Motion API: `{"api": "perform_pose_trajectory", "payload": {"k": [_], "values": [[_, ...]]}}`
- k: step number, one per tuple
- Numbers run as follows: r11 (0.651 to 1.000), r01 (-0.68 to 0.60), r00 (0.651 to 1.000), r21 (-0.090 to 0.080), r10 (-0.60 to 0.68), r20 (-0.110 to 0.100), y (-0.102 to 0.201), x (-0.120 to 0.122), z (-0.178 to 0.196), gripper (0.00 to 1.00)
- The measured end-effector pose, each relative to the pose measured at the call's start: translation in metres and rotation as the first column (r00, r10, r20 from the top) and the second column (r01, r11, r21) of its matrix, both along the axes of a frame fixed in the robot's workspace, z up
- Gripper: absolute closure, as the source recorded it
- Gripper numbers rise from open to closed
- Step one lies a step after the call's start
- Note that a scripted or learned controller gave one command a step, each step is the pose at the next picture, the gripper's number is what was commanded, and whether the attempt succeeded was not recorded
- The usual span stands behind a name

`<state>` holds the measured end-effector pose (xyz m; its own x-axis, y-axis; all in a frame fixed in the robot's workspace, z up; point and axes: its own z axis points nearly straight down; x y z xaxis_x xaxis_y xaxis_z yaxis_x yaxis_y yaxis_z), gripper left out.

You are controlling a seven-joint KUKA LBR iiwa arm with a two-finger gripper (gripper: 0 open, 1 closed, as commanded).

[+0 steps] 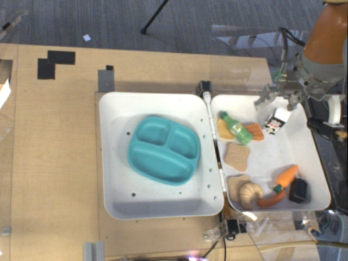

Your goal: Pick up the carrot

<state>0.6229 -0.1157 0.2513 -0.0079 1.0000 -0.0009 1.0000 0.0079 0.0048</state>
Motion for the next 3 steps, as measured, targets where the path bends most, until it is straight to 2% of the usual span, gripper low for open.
{"api": "perform_pose_trajectory", "payload": {"k": [1, 2, 3], "values": [[0.953, -0.303, 0.953, -0.005, 0.303, -0.001, -0.056, -0.045, -0.019, 0.0], [0.972, -0.236, 0.972, -0.002, 0.236, -0.005, -0.092, -0.09, -0.082, 0.0], [0.938, -0.347, 0.938, -0.007, 0.347, 0.007, -0.091, -0.124, -0.162, 0.0]]}}
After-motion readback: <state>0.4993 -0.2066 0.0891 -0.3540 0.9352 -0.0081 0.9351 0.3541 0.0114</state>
